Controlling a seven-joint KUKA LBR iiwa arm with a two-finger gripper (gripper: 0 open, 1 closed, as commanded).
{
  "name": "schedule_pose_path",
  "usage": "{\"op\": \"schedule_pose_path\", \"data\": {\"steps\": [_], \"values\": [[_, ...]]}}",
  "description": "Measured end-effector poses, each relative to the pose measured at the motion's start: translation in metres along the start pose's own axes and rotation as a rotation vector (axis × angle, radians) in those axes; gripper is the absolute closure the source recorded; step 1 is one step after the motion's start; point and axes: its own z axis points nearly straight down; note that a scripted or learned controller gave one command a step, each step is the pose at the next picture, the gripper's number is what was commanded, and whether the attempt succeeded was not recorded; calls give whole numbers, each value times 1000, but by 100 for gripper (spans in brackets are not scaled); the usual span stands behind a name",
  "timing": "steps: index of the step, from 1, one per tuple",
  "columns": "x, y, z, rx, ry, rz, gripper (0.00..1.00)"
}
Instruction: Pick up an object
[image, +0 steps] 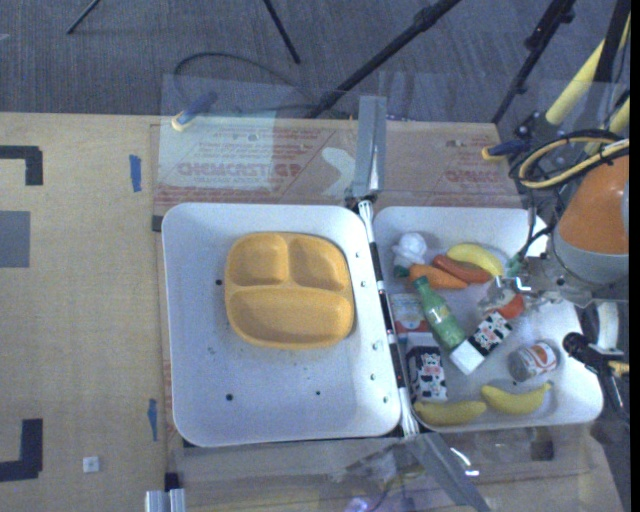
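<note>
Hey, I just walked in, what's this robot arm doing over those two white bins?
The arm reaches in from the right, with its gripper hanging over the right bin, which holds a jumble of small toys: a green bottle, a carrot, bananas and two cow-patterned cartons. Nothing can be seen between its fingers, so no pick is visible yet. The left bin holds a yellow divided plate.
</note>
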Motion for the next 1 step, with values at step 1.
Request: {"op": "schedule_pose_path", "data": {"steps": [1], "values": [[41, 63, -126, 1, -4, 50, 100]]}}
